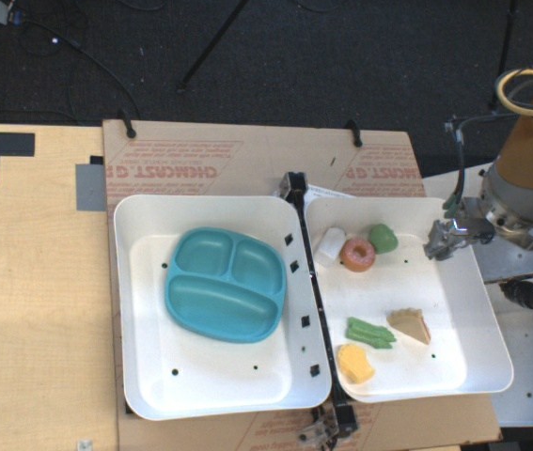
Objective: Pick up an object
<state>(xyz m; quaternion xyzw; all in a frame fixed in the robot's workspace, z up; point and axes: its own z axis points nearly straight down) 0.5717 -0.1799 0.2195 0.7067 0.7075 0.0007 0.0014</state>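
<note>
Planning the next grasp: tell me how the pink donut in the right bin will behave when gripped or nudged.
The donut looks like a small toy, so probably light. It lies flat, so it likely slides rather than rolls. It touches the white piece, so a nudge would probably move both.

2 bins sit side by side on the tabletop (31, 280), touching along their shared edge. The left bin (144, 383) holds a divided plate (226, 285), lying flat near its middle. The right bin (473, 365) holds 6 small things: at the back, a wrapped piece (330, 243), a doughnut (357, 254) touching it, and a round lump (384, 239) just right of that; nearer the front, a long pod (370, 333), a wedge (411, 326) beside it, and a chunk (355, 364) in front.
</note>
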